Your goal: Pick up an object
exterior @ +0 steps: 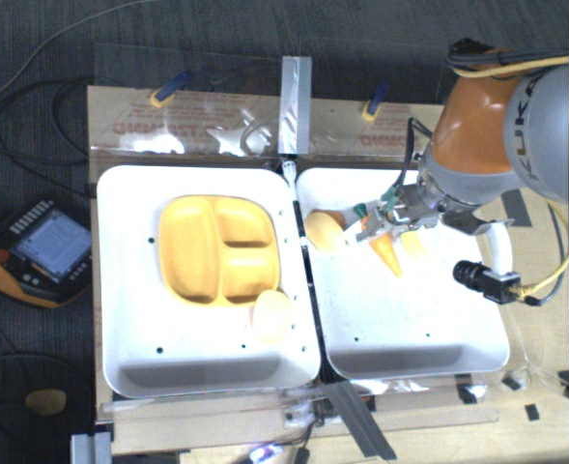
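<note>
A: Near edge first: left bin (120, 288) has a yellow divided tray (216, 247) and a pale disc (271, 312).
B: Step?
A: Grasp approach. Gripper (376, 222) is low in the right bin (429, 346), by the orange cone (388, 252) and round yellow piece (323, 228). Can't tell its state.
B: Next?
A: Probably close on the cone, lift.
</note>
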`<state>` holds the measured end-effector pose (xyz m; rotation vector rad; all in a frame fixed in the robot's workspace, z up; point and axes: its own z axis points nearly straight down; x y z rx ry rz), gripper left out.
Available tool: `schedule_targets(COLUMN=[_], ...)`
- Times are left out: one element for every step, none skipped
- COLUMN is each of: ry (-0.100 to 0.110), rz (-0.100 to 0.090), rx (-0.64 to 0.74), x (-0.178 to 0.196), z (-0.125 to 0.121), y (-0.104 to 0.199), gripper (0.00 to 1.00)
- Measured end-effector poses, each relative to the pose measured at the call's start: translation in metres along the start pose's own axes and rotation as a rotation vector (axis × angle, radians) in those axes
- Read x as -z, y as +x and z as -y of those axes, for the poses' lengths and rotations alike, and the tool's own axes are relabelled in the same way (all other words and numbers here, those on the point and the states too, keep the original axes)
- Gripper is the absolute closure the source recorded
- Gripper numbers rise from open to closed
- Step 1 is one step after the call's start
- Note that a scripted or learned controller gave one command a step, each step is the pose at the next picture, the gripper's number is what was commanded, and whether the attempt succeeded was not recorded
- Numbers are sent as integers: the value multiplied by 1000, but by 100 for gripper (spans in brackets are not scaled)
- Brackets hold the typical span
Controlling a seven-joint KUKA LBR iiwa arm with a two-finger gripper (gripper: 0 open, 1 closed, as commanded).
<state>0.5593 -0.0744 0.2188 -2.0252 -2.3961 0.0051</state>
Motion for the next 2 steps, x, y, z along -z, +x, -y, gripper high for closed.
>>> schedule_targets(ry=[2, 1], rz=[-1, 1], rx=[57, 0], x=[-80, -20], z=[46, -13], y=[-26, 24], gripper=[100, 100])
